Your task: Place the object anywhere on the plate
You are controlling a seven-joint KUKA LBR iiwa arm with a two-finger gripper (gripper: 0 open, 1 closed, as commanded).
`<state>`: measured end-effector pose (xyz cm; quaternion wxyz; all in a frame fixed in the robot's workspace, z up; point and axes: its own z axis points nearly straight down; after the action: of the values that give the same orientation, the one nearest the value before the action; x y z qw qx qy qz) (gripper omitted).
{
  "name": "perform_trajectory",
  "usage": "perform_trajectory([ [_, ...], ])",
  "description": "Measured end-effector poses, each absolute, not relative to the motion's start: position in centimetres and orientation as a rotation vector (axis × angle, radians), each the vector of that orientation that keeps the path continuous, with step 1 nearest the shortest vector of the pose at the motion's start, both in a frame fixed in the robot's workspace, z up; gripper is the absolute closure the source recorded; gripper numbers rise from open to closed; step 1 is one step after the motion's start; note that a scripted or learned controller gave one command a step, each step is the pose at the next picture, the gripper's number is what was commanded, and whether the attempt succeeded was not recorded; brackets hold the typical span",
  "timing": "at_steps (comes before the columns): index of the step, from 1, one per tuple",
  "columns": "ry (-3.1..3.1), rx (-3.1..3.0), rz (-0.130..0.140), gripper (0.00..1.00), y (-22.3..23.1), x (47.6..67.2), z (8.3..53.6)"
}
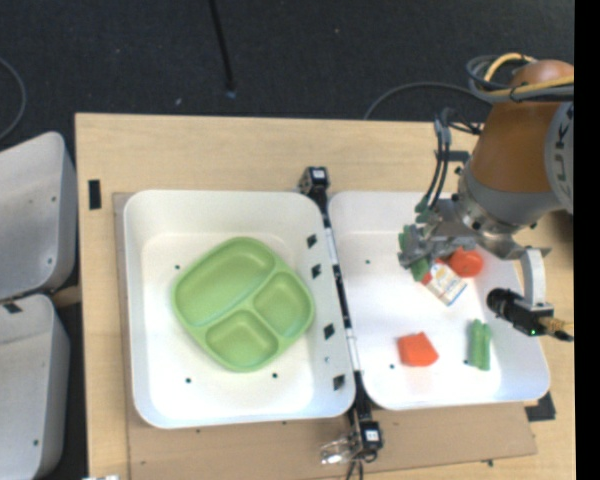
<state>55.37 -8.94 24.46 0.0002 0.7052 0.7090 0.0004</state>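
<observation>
Two shallow white bins are seen side by side on a light wooden bench [230,153]. In the left white bin [145,368] a green plastic plate with three compartments [243,303] is laid flat, near the middle of the bin floor. Nothing is seen on the plate.

The grey arm with the orange band [515,153] is reached in from the right, over the upper part of the right white bin [375,228]. The grey two-finger gripper [432,253] is positioned low over this bin, directly above a small white packet with coloured print [445,285], which lies tilted on the bin floor. A small round red object [467,263] is found just beside the packet, partly hidden under the wrist. The fingers are mixed with the dark metal parts in this view, so whether they are open or closed cannot be told, and it seems, but is not certain, that the packet is touched by them.

Lower in the same bin, an orange-red block-shaped object [416,349] is placed on the floor, well apart from the gripper. A narrow green object [478,345] is lying near it to the right.
</observation>
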Motion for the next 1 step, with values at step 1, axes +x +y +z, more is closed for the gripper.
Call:
perform_trajectory([
  [1, 2.229, 2.212, 0.004, 1.0, -3.56, 55.43, 25.46],
])
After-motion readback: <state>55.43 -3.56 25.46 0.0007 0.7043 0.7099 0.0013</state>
